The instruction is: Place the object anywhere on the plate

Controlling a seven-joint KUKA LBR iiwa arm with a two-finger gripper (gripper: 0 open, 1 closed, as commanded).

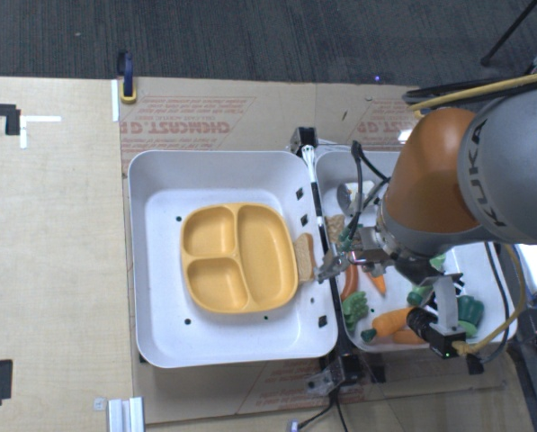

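Observation:
A yellow plate (239, 257) with three compartments lies in the left white bin (160, 327). A tan, flat, bread-like piece (304, 256) stands just off the plate's right rim, over the bin floor. My gripper (325, 265) is right beside that piece, at the wall between the two bins, and touches or nearly touches its right side. The grey wrist and orange band (434, 165) hang over the right bin and hide much of it.
The right bin (497, 282) holds toy food: orange carrots (396, 324), a green broccoli-like piece (355, 306), a green item (470, 311) and another tan piece (335, 228). Cables (448, 331) hang by the wrist. Cardboard lies under both bins.

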